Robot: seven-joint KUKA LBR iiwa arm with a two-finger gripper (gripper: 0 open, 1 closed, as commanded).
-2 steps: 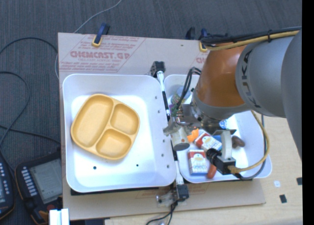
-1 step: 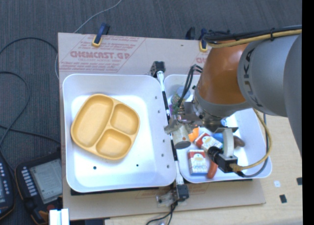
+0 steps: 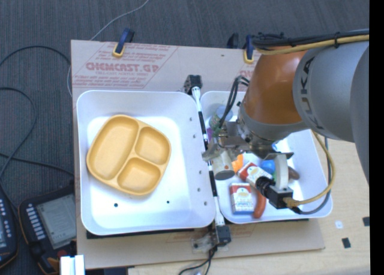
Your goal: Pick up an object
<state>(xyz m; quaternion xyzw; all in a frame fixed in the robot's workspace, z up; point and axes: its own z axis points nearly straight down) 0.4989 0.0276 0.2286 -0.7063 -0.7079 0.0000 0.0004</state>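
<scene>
The arm's orange wrist reaches down into the right bin [image 3: 317,206], and its gripper [image 3: 227,149] sits low near that bin's left wall. Small objects crowd the bin below the wrist: a red and white box [image 3: 241,199], an orange piece [image 3: 238,163], a blue piece [image 3: 268,165], a white and red bottle [image 3: 254,173], and a red-orange stick [image 3: 260,206]. The wrist hides the part of the bin under it.
The left bin [image 3: 102,223] holds a yellow three-compartment plate [image 3: 129,154]. A ridge with a black and white tool [image 3: 197,96] separates the two bins. A black cable loops from the wrist over the right bin's front corner [image 3: 312,199]. Cables and a pendant lie on the floor at left.
</scene>
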